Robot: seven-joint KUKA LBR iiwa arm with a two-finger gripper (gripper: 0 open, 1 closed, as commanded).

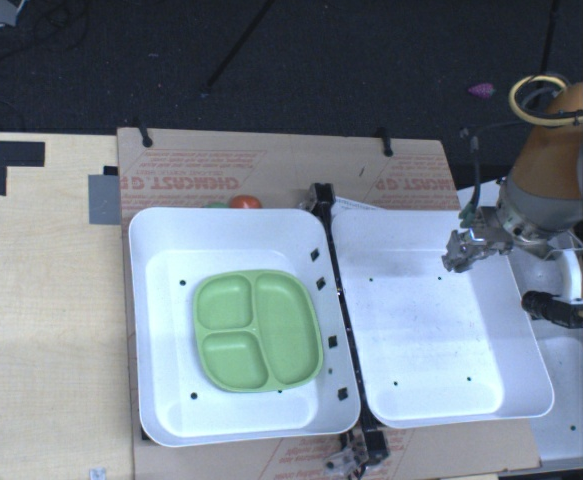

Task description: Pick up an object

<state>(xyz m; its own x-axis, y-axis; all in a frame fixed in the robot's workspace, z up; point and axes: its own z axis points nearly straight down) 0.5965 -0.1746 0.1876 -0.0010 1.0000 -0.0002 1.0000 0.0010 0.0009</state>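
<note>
A light green plate [258,329] with three compartments lies flat in the middle of the left bin [161,268]. A small red object [245,203] peeks over the far rim of that bin, with a bit of green beside it. My gripper [457,255] hangs over the far right part of the right bin [441,368], well away from the plate. I see nothing between its fingers.
Both white bins rest on a cardboard sheet [271,173] on the wooden bench [41,298]. A black divider [336,308] runs between the bins. Dark floor with cables lies beyond the bench. The arm's orange band [556,158] rises at the far right.
</note>
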